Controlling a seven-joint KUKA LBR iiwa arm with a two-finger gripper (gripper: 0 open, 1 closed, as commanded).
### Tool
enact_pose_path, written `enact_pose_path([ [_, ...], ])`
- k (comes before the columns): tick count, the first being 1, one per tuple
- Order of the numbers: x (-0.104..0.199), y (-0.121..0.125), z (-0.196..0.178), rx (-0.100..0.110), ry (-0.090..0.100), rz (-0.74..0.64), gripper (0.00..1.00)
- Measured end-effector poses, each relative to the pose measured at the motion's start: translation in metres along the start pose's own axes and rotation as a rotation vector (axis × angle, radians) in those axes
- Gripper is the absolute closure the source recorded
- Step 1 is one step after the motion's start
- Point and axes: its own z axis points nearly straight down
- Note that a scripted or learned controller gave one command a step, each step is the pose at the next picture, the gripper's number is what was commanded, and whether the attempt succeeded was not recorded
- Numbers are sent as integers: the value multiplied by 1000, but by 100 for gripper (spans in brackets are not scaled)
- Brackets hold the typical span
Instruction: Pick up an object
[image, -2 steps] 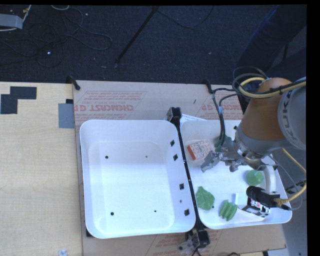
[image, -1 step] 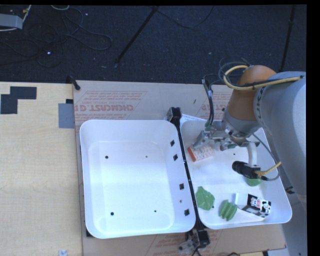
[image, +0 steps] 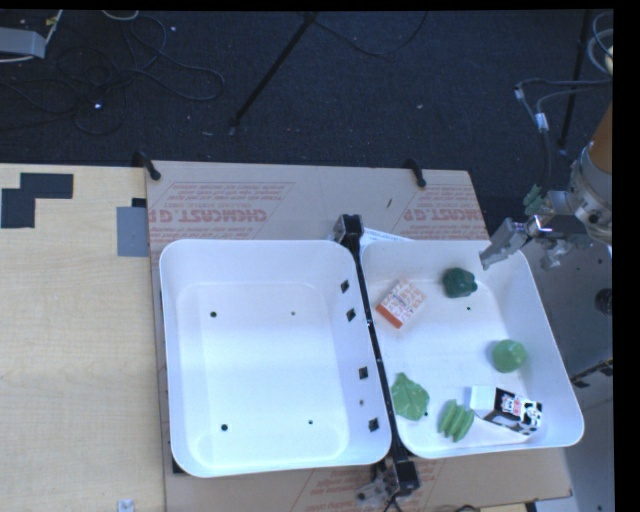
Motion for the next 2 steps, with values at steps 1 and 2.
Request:
enact_pose_path([
  [1, 10, 41, 118, 18, 4, -8, 0],
  [2, -29, 68, 232, 5, -1, -3, 0],
])
